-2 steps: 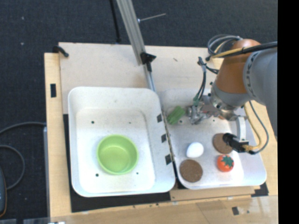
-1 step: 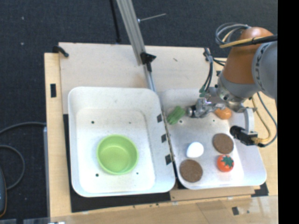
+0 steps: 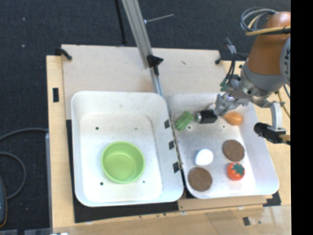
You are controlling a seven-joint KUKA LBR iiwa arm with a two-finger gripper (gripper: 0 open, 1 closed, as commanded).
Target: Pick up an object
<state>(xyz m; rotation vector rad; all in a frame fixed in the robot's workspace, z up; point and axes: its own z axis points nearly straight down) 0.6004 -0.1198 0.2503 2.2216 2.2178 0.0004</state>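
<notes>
My gripper (image 3: 222, 107) hangs over the back of the right bin (image 3: 261, 153), reaching in from the right. Just right of it lies an orange rounded object (image 3: 234, 118), close beside the gripper and partly under the wrist. A green object (image 3: 183, 121) lies to its left near the bin's left wall. Toward the front sit a white ball (image 3: 204, 157), a brown disc (image 3: 234, 150), a second brown disc (image 3: 200, 178) and a red tomato-like toy (image 3: 235, 171). I see nothing between the gripper's tips.
The left bin (image 3: 88, 111) holds a light green bowl (image 3: 122, 161) near its front. A metal strut (image 3: 139, 31) slants down from the back to the gap between the bins. Bare bench lies behind both bins.
</notes>
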